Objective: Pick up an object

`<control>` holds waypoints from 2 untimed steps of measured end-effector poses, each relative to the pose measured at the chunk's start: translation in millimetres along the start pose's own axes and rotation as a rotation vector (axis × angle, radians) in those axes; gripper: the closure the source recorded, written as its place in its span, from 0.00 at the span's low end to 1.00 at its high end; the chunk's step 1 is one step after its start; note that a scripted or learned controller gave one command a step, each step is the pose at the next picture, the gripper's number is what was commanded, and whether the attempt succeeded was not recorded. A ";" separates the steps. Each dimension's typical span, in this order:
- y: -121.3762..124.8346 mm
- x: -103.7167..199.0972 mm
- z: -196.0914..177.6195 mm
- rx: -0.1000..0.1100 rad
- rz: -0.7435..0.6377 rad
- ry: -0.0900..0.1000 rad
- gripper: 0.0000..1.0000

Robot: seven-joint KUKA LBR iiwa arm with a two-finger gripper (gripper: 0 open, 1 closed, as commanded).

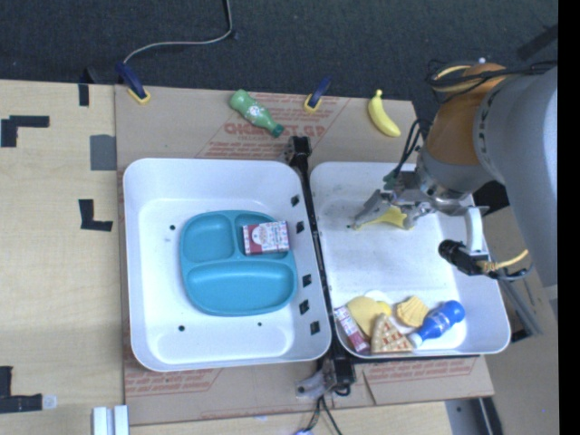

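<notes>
The right bin [362, 243] is the landmark. Over its upper middle hangs the gripper [362, 217], its fingers spread apart and pointing toward the divider, with a small yellow object [395, 217] just behind them. In the bin's near corner lie a waffle [388, 335], a blue bottle [439, 321] and yellow food pieces [367, 312]. Left of the bin, the left bin [145, 270] holds a blue divided tray [237, 263] bearing a red-and-white packet [265, 237]. Beyond the bin's far edge lie a banana [383, 116] and a green bottle [255, 112].
</notes>
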State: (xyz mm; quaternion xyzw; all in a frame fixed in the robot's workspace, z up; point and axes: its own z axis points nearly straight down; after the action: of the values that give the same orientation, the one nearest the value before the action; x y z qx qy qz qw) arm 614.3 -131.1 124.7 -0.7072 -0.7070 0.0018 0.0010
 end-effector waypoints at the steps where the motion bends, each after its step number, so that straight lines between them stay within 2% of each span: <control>1: 33.7 -27.8 38.0 -0.007 -0.002 -0.001 0.00; 2: 34.1 -28.5 27.8 -0.009 -0.003 -0.005 1.00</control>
State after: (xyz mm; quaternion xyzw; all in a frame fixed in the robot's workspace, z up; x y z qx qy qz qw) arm 648.3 -159.7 96.8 -0.7061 -0.7081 0.0004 -0.0038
